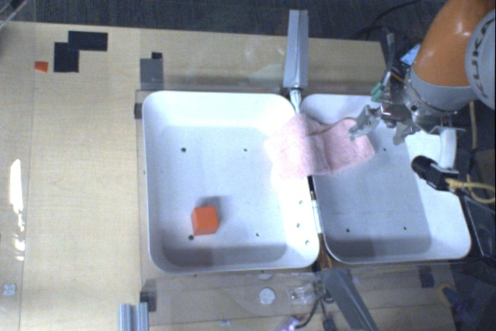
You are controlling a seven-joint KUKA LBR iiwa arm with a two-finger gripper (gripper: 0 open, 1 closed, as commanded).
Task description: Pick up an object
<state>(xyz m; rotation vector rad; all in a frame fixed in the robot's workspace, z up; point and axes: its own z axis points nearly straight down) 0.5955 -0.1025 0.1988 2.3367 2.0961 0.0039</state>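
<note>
A pink cloth (318,148) lies draped over the divider between the two white bins, partly in the left bin (167,167) and partly in the right bin (387,236). An orange cube (205,220) sits on the left bin's floor near its front. My gripper (381,128) hangs over the back of the right bin, just right of the cloth. Its fingers are spread and open, and the left finger (363,125) is at the cloth's right edge. Nothing sits between the fingers.
A grey metal post (296,50) stands behind the gap between the bins. Black blocks (77,49) and a small orange marker (41,67) lie on the bench at the far left. Cables and a white fitting (446,155) hang at the right bin's right rim.
</note>
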